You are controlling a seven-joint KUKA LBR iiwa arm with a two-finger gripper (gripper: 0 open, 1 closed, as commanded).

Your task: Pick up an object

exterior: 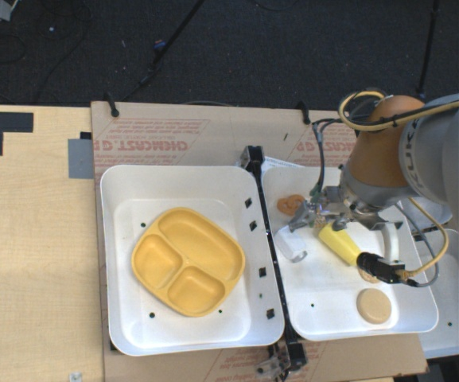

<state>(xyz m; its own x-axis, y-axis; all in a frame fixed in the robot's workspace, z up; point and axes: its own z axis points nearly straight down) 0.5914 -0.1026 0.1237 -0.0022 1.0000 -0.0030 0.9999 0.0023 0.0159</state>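
Observation:
In the right bin [420, 313], my gripper [315, 213] hangs low over the upper middle. A small brown lump [290, 204] lies just left of it, by the bin's far wall. A yellow cylinder [337, 243] lies slantwise right beneath the gripper, and I cannot tell whether they touch. A clear, pale piece [293, 250] rests near the divider, below and left of the gripper. A tan round disc [374, 305] sits near the bin's front right corner.
The left bin [126, 325] holds a yellow divided plate [188, 260], lying flat in its middle. A black divider rail [266, 245] runs between the two bins. The grey arm with its orange band [384, 146] comes in from the right, above the right bin.

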